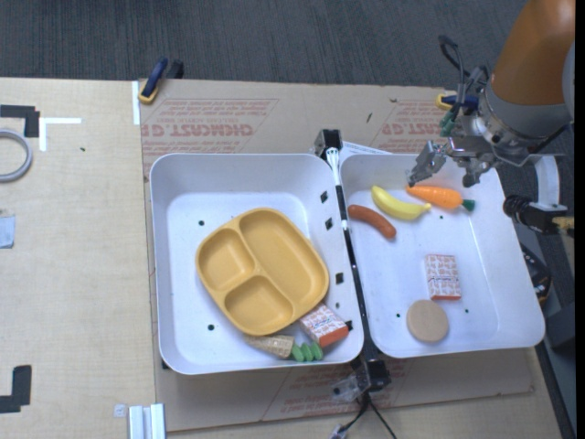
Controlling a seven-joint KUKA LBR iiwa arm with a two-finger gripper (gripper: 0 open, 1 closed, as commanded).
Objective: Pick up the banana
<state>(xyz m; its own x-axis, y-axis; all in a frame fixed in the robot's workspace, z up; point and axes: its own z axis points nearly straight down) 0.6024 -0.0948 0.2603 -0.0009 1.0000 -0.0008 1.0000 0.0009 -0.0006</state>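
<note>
Banana (399, 204) is left lying in the right bin (494, 323) between sausage (372, 220) and carrot (437, 196), so the spread, empty gripper (450, 165) should probably be dropped mid-banana, carrot avoided.

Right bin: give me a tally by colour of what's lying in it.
Yellow: 1, the banana
Orange: 1, the carrot
Reddish-brown: 1, the sausage
Red and white: 1, the small carton
Tan: 1, the round cookie
Total: 5 in the right bin
</note>
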